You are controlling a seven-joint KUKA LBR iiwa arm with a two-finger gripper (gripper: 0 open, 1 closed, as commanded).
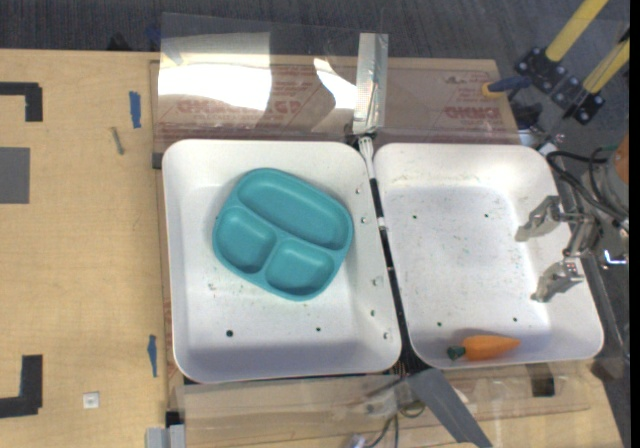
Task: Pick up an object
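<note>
Camera view looks down at a slant on a wooden bench that carries two shallow white bins side by side. In the left bin lies a teal divided plate, a little up and left of the bin's middle, turned at an angle to the bin's walls; its three compartments hold nothing that can be seen. The right bin has a speckled floor. An orange toy carrot with a small green end lies along that bin's near edge, toward the near right corner, its green end pointing left.

The gripper hangs over the right edge of the right bin, about halfway along that edge. Its two metal fingers stand well apart, spread wide, with nothing between them. The carrot lies apart from the gripper, nearer the bin's near edge.

Behind the bins, at the bench's far edge, stand clear plastic panels that catch bright glare. Yellow bars with black clamps show at the bench's far right corner.
</note>
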